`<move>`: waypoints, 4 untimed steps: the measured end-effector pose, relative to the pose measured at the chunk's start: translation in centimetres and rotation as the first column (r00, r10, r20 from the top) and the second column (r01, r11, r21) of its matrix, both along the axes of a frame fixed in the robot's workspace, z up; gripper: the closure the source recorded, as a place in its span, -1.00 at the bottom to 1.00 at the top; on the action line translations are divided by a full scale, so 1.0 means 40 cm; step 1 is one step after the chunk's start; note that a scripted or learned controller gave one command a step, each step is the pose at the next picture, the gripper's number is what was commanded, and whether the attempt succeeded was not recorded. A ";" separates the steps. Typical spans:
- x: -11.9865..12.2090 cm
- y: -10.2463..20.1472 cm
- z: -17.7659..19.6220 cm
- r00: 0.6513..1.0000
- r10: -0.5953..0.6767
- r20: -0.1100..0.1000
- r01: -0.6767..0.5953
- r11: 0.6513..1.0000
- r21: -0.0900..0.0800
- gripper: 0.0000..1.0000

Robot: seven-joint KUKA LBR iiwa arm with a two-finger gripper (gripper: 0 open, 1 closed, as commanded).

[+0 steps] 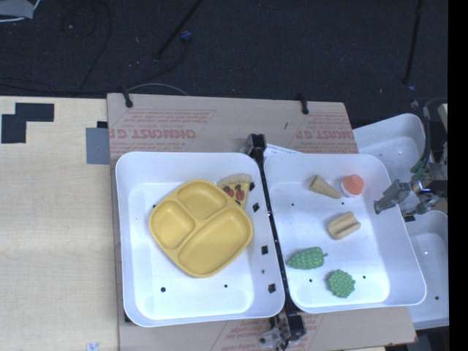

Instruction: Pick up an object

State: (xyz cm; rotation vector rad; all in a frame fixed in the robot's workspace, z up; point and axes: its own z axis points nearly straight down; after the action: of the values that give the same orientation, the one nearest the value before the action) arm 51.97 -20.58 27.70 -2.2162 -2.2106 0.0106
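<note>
Looking down from the camera view, the gripper [398,198] hangs over the right bin's [404,269] outer rim, fingers spread and holding nothing. Closest grab is the tan bread roll [343,225], just inward and a bit toward the camera; the orange-red piece [352,185] sits inward, farther back. I'd centre over the roll, straddle its short side, then drop straight down.

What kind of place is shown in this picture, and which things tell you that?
Probably a robot lab bench for grasping trials. Two white bins sit side by side on a cardboard sheet; toy food such as a pizza slice and a yellow divided plate lies in them; the gripper waits at the right.
</note>
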 end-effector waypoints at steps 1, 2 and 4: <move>0.005 0.001 0.013 1.000 0.003 0.010 -0.003 1.000 -0.002 -1.00; 0.012 0.000 -0.097 1.000 0.002 0.006 -0.002 1.000 -0.001 -1.00; -0.006 0.021 -0.334 1.000 0.002 0.007 -0.002 1.000 0.000 -1.00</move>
State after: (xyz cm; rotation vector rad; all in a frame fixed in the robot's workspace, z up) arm 51.74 -19.75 14.33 -2.2177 -2.2161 0.0037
